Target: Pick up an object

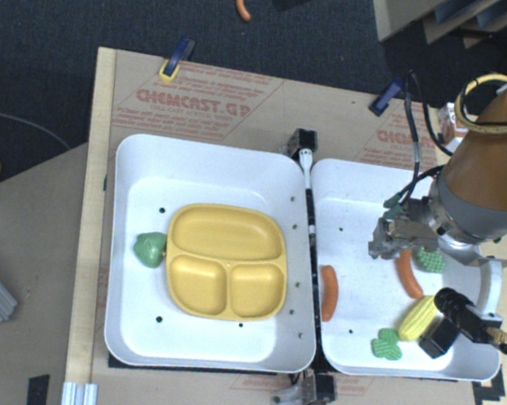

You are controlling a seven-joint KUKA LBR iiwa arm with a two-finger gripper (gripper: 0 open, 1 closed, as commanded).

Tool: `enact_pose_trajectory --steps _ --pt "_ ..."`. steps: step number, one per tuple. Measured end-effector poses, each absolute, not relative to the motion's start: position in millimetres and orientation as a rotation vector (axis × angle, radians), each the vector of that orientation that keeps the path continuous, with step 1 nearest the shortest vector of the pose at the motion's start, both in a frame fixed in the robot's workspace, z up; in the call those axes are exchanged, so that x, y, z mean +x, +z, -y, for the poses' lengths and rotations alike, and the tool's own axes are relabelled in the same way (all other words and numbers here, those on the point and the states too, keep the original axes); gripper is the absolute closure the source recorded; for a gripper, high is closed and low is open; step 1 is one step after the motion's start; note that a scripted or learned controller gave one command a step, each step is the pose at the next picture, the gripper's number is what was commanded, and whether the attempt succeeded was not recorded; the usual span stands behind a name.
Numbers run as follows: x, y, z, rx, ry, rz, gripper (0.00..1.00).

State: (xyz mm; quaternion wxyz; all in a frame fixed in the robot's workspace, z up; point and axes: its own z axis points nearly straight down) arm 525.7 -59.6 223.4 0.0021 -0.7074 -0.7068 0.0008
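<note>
Green toy (388,344) in right bin (335,351), gripper (391,241) above, grip state unclear

Orange carrot (409,275) (lying slantwise) in the right bin, beside the gripper (389,241)

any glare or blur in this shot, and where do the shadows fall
Camera view: lighting is even and soft; the white bins look bright but keep their edges, with no hard glare. The yellow tray has only a mild sheen. Faint shadows sit under the gripper and beside the corn. Focus is fairly sharp throughout, though small toys look slightly soft.
</note>
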Motion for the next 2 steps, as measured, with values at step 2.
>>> enact_pose_trajectory --steps 2 --pt "534.1 235.7 51.5 -2.223 -0.004 2.225 1.00"
